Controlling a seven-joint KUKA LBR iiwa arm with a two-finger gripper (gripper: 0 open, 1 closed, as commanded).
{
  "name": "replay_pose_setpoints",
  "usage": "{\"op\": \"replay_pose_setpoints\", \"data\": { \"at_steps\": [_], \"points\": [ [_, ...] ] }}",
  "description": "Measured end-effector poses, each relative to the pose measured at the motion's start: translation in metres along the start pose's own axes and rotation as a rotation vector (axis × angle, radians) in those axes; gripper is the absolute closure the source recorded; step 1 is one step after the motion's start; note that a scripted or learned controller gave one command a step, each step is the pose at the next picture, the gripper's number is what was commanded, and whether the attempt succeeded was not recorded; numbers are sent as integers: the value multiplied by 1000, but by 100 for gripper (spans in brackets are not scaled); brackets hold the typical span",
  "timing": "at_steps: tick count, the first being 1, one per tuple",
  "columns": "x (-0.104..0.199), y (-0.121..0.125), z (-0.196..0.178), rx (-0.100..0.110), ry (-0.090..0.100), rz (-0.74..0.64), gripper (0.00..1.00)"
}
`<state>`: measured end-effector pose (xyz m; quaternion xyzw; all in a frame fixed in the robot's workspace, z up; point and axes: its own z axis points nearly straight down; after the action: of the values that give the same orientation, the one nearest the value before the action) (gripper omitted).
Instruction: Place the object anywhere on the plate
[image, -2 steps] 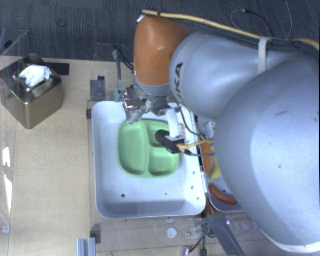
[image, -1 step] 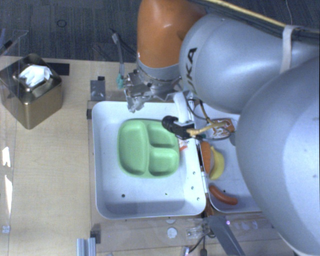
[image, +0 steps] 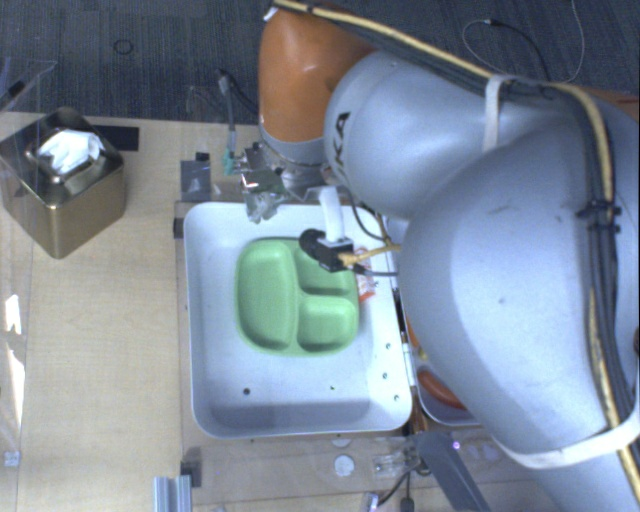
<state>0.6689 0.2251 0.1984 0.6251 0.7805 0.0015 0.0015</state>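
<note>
A green plate (image: 290, 300) with three compartments lies in the left white bin (image: 290, 400), toward its back. My gripper (image: 263, 200) hangs over the bin's back rim, just behind the plate's far left corner. Nothing can be made out in it. A small red and white thing (image: 366, 290) peeks out at the plate's right edge, close under the arm; its shape is too hidden to tell.
The big grey arm (image: 500, 250) covers the right bin, where an orange object (image: 440, 388) shows beneath it. A gold box (image: 65, 195) with white tissue stands on the bench at the far left. Bare bin floor lies in front of the plate.
</note>
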Motion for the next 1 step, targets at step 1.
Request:
{"op": "replay_pose_setpoints", "data": {
  "at_steps": [1],
  "points": [
    [11,-28,95,-1,3,283,100]
  ]
}}
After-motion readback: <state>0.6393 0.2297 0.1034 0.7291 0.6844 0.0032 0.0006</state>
